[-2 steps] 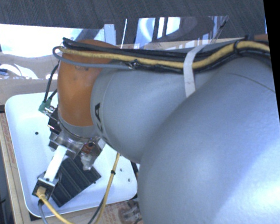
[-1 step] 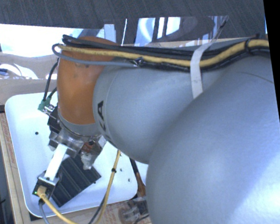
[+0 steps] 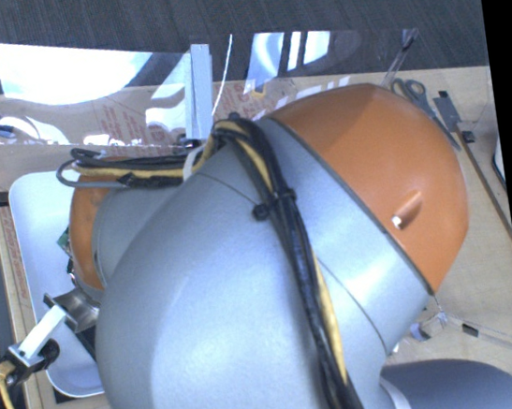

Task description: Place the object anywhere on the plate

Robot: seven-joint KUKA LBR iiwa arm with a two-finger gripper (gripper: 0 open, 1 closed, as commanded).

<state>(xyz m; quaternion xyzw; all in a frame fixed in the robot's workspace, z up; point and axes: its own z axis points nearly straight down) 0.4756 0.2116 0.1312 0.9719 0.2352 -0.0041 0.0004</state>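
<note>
Camera view puts my arm (image 3: 248, 285) low across the left white bin (image 3: 25, 208), hiding the gripper and the object, with an orange plate (image 3: 83, 218) peeking beside it, so I'd descend slowly and release centred.

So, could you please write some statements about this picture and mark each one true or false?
1. The arm covers most of the view. True.
2. The band on the arm is blue. False: the band is orange.
3. A bundle of cables runs along the grey casing. True.
4. The bin at the left is black. False: the bin is white.
5. The cables on the casing are all white. False: they are black and yellow.
</note>
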